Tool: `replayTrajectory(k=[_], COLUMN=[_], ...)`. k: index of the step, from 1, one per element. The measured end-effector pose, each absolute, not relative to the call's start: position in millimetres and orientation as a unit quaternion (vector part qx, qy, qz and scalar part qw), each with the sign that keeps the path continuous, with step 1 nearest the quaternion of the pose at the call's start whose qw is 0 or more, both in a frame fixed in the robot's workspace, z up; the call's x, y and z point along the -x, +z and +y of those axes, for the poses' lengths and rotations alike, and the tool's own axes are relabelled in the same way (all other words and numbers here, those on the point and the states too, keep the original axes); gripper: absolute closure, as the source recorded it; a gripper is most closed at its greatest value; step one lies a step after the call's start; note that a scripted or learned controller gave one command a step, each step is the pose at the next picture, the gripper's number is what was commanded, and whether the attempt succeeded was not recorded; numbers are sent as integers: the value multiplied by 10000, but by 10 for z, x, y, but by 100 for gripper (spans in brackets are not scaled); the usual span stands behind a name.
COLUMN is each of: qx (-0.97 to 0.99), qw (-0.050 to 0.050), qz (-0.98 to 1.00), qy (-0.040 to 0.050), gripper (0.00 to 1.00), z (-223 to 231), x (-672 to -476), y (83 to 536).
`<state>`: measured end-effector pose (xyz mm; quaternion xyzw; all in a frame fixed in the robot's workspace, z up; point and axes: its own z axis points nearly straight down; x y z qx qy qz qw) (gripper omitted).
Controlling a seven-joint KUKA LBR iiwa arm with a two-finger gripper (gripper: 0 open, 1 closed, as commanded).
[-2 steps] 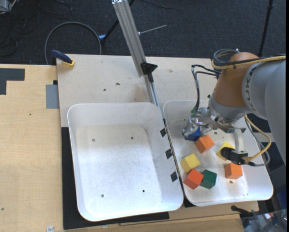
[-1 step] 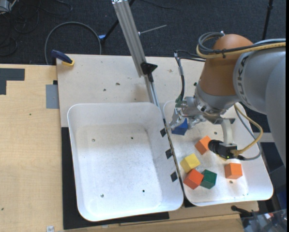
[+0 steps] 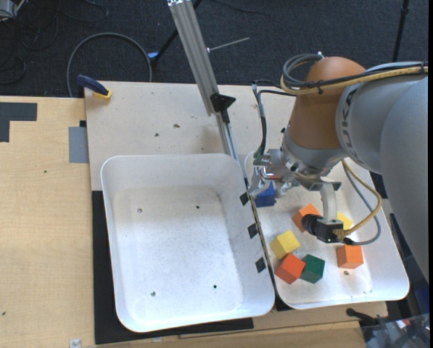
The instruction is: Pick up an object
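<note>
My gripper hangs over the left edge of the right bin, close to the wall between the two bins. A small blue block sits between its fingertips, with a silver finger showing on the block's left side. Loose in the right bin lie a yellow block, a red-orange block, a green block and two orange blocks. The arm's wrist hides the far part of this bin.
The left bin lies beside the right one. A slanted metal rail rises behind the bins and ends near the gripper. Cables from the wrist loop over the right bin, with a black fitting among the blocks.
</note>
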<state>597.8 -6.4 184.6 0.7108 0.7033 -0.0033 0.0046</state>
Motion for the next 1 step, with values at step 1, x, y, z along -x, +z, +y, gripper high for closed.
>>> replayTrajectory(k=[1], qx=[-7132], qw=[155], qz=[7008], qy=[-18], gripper=[100], z=[-41], x=[-6035], y=[1918])
